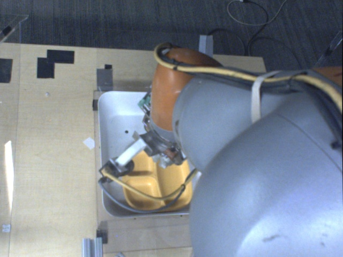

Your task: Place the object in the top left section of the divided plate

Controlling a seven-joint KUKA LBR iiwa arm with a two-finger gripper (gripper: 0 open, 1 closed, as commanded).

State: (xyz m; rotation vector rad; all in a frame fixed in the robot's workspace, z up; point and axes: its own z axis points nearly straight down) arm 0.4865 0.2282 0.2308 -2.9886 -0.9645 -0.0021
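While the hand hangs low over the yellow divided plate in the white bin, the arm hides its grip, so whether the object is held or already placed cannot be told.

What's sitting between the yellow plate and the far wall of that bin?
Camera view: bare bin floor from the yellow plate to the far wall, apart from a small dark speck. The arm hides the right part.
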